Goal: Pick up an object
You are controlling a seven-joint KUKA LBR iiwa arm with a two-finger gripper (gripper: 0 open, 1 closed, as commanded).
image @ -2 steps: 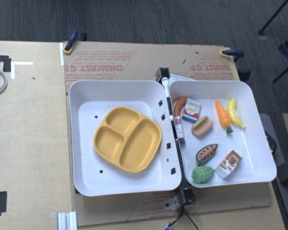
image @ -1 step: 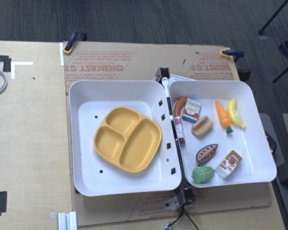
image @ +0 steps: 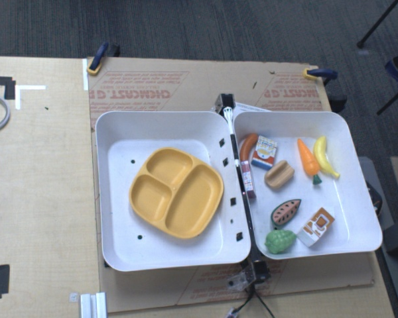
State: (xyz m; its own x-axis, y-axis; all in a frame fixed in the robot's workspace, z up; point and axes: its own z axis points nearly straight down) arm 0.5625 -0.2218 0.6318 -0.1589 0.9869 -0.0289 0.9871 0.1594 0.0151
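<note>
The right bin holds several toy foods. A yellow banana and an orange carrot lie near its far right. A small milk carton stands beside a red-orange sausage at the bin's far left. A bread roll sits in the middle. A watermelon slice, a green broccoli and a white and orange box lie toward the near edge.
The left bin holds a yellow divided plate. A dark marker-like stick lies along the divider between the bins. Cardboard lies under both bins, held by clamps at the back corners.
</note>
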